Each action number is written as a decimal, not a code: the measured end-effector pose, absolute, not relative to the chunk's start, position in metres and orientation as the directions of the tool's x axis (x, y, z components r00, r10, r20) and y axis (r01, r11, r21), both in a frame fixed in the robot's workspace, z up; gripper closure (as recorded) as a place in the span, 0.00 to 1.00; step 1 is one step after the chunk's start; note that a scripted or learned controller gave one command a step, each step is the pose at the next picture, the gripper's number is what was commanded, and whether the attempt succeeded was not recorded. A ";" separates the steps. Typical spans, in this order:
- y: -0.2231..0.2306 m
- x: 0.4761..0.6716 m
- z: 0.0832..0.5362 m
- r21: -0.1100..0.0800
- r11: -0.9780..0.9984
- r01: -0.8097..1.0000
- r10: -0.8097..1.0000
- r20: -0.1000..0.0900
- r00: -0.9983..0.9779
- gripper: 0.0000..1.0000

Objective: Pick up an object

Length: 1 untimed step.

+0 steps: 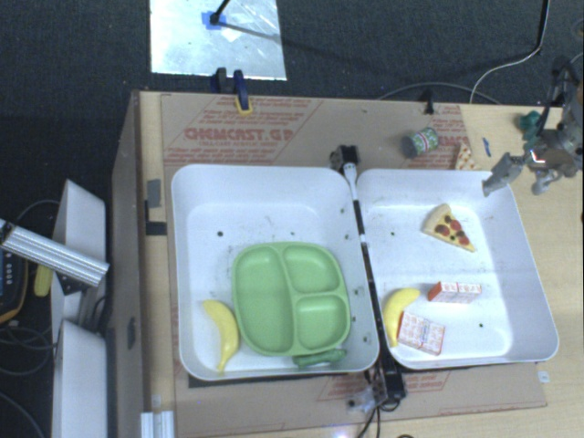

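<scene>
The green tray (290, 299) looks like smooth matt plastic; the white bin (196, 199) around it is glossy plastic, on a cardboard-like counter (274, 130).

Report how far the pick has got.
Done: nothing yet, judging by how things lie. The pizza slice, red box, cracker packet and banana all lie in the right bin.
In hand: nothing visibly held; the hand sits at the bin's upper right corner, apart from every item.
Left: reach in, grasp one object, lift it.
</scene>
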<state>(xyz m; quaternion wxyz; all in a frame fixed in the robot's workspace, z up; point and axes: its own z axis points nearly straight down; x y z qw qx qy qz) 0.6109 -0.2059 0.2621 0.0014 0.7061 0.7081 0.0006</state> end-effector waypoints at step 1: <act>-0.205 0.630 0.178 0.000 0.005 1.000 1.000 0.000 -0.005 0.00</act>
